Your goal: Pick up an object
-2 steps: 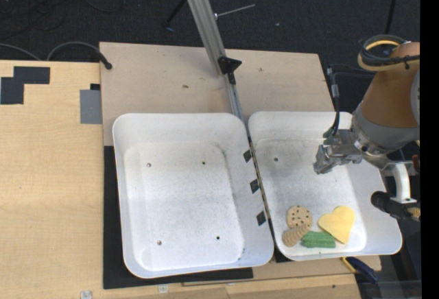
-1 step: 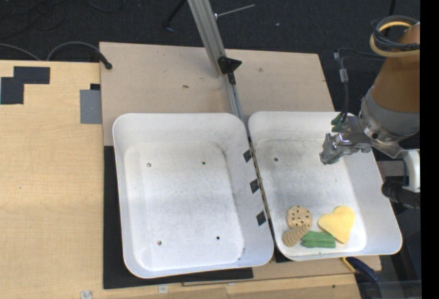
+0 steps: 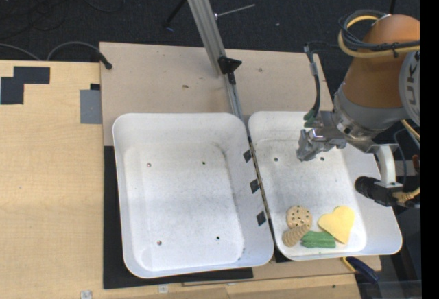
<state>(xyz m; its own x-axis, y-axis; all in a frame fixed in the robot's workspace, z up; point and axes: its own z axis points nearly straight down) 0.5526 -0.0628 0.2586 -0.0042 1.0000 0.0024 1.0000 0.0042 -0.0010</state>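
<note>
The arm (image 3: 374, 85) hangs over the right bin (image 3: 357, 174), its gripper (image 3: 310, 147) above bare floor; whether it is open I cannot tell. Candidates cluster at the near edge: yellow heart (image 3: 338, 223), round cookie (image 3: 298, 215), green piece (image 3: 317, 240).

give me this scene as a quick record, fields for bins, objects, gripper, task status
bins: left bin and right bin, side by side
objects: round cookie, ridged biscuit, yellow heart, green piece, clustered at the right bin's near end
gripper: gripper over the far part of the right bin, apart from the objects
task status: nothing picked up yet
</note>
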